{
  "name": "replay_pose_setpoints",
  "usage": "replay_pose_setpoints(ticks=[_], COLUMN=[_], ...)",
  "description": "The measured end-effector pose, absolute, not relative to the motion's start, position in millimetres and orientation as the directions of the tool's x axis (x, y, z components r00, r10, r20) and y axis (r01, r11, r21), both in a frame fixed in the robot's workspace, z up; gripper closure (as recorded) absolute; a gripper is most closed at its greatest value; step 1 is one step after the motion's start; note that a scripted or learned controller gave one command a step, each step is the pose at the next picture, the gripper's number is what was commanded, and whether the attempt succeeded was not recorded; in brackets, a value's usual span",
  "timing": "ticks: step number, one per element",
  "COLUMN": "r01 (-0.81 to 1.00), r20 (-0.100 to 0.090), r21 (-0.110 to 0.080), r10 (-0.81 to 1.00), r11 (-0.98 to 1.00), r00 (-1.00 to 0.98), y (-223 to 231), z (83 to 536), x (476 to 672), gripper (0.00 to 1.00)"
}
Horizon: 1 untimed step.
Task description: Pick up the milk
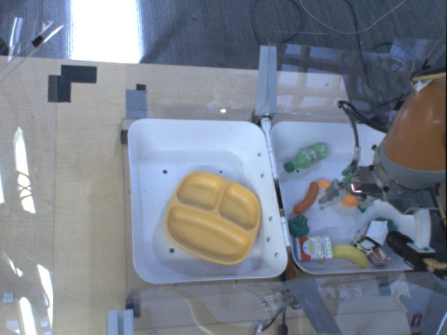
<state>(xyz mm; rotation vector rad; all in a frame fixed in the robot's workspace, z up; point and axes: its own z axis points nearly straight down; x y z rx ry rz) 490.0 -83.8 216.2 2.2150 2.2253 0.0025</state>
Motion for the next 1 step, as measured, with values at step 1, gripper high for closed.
replay_pose_setpoints(ticks=[1], r01=[0.997], r20=[0.0], r21=[0.002], r10=[0.997], r11=[-0.076], r00=[0.076], y=[-159.9], z=[189.4], x=[487.9], gripper=[0.0])
